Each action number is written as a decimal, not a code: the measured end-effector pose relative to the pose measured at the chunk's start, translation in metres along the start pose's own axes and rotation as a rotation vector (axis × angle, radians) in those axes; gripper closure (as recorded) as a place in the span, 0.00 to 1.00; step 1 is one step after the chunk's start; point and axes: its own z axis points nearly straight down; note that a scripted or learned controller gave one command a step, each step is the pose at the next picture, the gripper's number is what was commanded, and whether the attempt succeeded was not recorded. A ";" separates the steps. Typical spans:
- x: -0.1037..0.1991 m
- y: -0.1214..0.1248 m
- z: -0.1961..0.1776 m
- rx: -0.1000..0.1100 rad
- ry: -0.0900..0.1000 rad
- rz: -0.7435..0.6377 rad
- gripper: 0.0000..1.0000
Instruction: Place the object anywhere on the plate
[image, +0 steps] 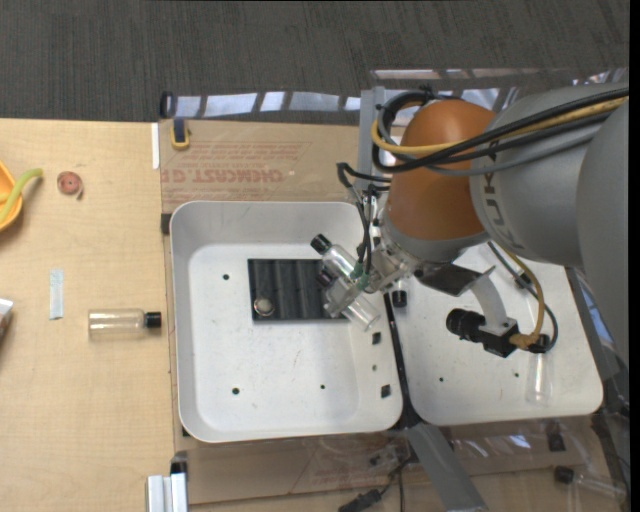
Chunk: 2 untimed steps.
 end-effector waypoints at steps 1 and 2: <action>-0.021 0.073 -0.012 -0.002 -0.002 -0.137 1.00; -0.021 0.073 -0.012 -0.003 -0.002 -0.137 0.00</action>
